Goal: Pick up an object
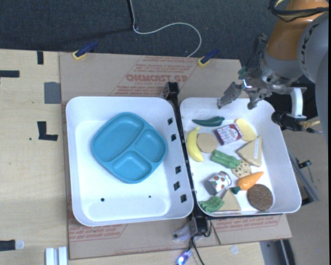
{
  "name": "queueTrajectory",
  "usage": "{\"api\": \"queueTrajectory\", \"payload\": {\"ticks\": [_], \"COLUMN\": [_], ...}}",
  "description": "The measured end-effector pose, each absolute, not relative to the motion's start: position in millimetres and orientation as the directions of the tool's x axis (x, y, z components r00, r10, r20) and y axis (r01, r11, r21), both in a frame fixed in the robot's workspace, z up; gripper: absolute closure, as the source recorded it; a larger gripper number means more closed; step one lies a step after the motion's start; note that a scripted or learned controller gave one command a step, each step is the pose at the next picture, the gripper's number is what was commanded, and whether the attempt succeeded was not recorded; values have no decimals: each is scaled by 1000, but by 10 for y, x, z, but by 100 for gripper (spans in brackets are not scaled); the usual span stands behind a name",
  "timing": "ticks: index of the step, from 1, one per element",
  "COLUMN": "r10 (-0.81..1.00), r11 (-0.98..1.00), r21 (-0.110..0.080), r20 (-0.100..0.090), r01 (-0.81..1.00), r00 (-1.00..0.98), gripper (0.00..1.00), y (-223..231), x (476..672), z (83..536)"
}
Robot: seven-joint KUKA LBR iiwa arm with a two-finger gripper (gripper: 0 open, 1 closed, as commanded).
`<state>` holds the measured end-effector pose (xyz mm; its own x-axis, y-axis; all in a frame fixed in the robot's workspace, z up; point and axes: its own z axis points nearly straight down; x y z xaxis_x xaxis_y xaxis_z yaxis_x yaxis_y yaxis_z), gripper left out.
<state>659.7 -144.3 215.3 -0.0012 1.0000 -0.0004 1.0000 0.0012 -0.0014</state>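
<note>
My gripper (241,96) hangs over the far edge of the right bin (284,164), open, with nothing between its fingers. Just below it in the bin lie a green chili pepper (208,121), a small maroon packet (228,133) and a yellow lemon-like piece (245,128). Further toward me are a banana (193,146), a tan bread slice (207,143), a green pickle-shaped toy (225,159), a cheese wedge (250,151), a carrot (248,180), a brown cookie (260,196) and a small can (218,182).
The left bin (80,126) holds a blue divided plate (129,147). A black divider with clips (179,148) runs between the bins. A white cable (165,29) loops over the dark cloth behind the bench.
</note>
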Motion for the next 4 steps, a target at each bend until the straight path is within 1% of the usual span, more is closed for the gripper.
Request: {"api": "queueTrajectory", "payload": {"ticks": [1,2,3,4], "r10": [1000,1000,1000,1000], "r11": [3,0,6,3], "r21": [-1,-9,-8,-4], "r20": [0,2,3,1], "r01": [1000,1000,1000,1000], "r00": [-3,0,-6,-3], "gripper": [100,100,100,100], "y": [-1436,-1104,-319,-359], "x": [6601,5910,5354,5380], "z": [2254,1970,1829,1934]}}
